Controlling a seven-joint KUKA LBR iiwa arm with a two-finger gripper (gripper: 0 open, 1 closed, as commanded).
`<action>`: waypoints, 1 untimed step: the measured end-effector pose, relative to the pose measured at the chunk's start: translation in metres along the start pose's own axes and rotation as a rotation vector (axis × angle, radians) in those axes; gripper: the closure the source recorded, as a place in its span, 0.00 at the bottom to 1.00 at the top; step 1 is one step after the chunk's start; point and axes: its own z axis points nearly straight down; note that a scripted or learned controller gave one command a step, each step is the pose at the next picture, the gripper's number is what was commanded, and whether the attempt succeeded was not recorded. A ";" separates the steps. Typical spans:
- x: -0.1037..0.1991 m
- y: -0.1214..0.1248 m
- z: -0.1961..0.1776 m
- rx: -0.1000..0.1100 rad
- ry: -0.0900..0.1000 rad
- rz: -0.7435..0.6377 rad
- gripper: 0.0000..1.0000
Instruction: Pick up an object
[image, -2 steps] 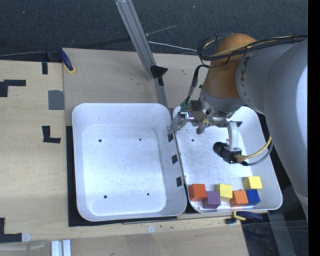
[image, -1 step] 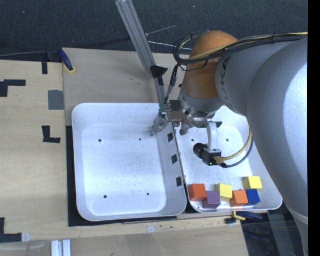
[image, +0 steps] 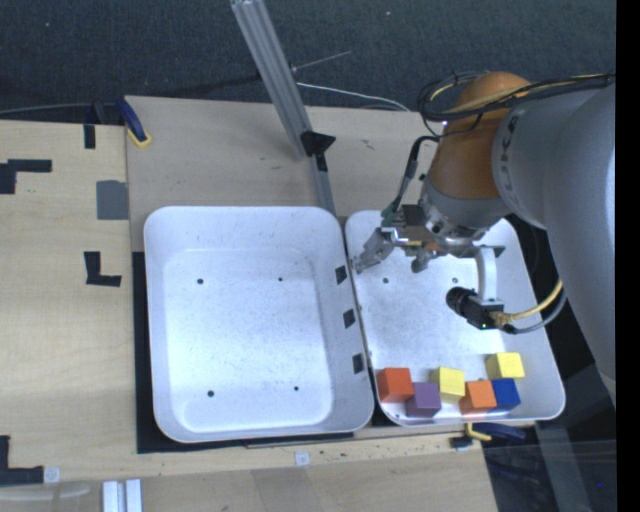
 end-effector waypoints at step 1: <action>0.067 -0.005 -0.001 0.000 0.006 -0.014 0.00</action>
